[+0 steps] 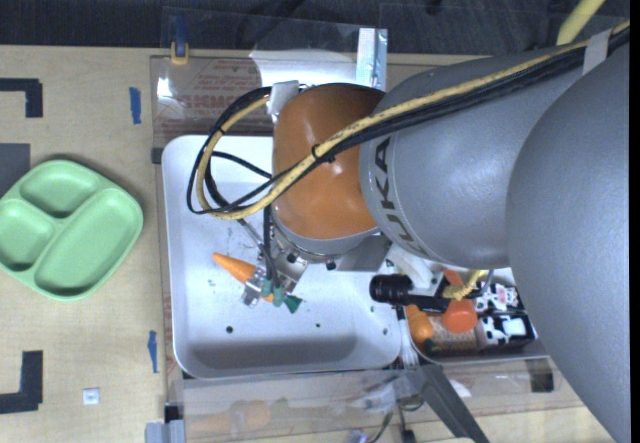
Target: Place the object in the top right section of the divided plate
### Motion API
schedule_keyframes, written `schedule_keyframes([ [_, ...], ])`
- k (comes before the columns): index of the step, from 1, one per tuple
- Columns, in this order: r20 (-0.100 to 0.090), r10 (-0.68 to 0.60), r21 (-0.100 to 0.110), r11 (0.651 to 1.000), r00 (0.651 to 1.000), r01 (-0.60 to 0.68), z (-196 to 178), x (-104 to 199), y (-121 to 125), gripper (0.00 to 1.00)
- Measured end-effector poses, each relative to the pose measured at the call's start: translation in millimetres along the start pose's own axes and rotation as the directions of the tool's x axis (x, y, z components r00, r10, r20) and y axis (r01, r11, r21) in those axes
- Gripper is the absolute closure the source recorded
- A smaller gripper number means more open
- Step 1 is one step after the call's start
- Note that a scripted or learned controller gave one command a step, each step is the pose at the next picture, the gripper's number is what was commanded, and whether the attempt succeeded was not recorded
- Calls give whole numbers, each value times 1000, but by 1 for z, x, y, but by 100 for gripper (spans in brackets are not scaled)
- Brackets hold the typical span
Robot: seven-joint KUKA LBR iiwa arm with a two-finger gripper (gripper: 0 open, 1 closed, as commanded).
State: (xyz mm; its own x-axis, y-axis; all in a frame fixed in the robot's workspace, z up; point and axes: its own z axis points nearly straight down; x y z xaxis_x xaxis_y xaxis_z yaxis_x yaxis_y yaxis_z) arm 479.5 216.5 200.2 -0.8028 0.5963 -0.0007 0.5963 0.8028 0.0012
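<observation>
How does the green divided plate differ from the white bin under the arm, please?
The green divided plate is rounded; the white bin is rectangular. Ridges split the plate into three sections, while the bin is one open well. The plate sits in the open on the wooden bench, at the view's left; the bin lies partly under the arm and holds an orange carrot-shaped toy. Both are shallow with raised rims.

Pale wooden bench (80,351), marked with black corner brackets (25,96) and short blue tape strips (135,104). Shallow white left bin (200,231) just beside the right bin (480,353), which holds a round orange item (460,317) touching a black-and-white patterned piece (505,316).
</observation>
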Motion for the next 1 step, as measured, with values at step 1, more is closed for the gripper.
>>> schedule_keyframes([
  [1, 1, -2, -2, 1000, 1000, 2, -10, 0, 1, 100],
])
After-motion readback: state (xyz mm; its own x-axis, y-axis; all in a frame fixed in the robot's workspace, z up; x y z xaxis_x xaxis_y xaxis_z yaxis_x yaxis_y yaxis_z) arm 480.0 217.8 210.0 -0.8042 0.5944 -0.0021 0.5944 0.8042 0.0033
